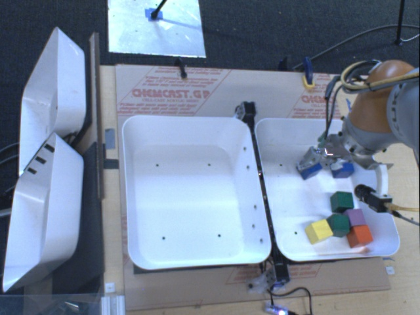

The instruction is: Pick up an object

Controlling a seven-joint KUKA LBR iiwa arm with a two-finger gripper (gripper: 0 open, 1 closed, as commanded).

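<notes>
Blocks, the likely targets, sit clustered in the right bin [289, 245], none lifted yet, while the gripper [315, 157] hangs low by two blue blocks [309, 170] near the bin's far side, its grip state impossible to tell.

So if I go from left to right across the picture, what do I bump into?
Left bin → yellow block → gripper → orange block. The green and purple blocks crowd between the last ones, so I skip them.
</notes>
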